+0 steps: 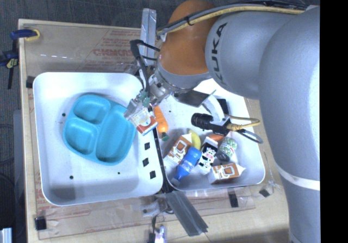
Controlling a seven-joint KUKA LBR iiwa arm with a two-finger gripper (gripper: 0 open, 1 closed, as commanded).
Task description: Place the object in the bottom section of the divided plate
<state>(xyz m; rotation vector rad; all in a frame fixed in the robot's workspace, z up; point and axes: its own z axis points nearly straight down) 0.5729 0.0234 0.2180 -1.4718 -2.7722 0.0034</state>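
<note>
From the overhead camera, you've got the gripper (142, 112) hanging at the middle of the frame, right over the seam between the two white bins, and there's a small white-and-red carton (144, 123) pinched between its fingers, so the grasp looks good. Just right of it sits an orange carrot (161, 120), close against the carton but lying on the right bin's (251, 174) side. Your target, the blue divided plate (99, 130), lies in the left bin (46, 149), just left of the gripper; the big compartment on its right side is nearest, its two small ones further left. Which section counts as "bottom" is a judgement call (I'd read it as the one toward the frame's lower edge). The carton is held high, probably to clear the bin wall.
</note>
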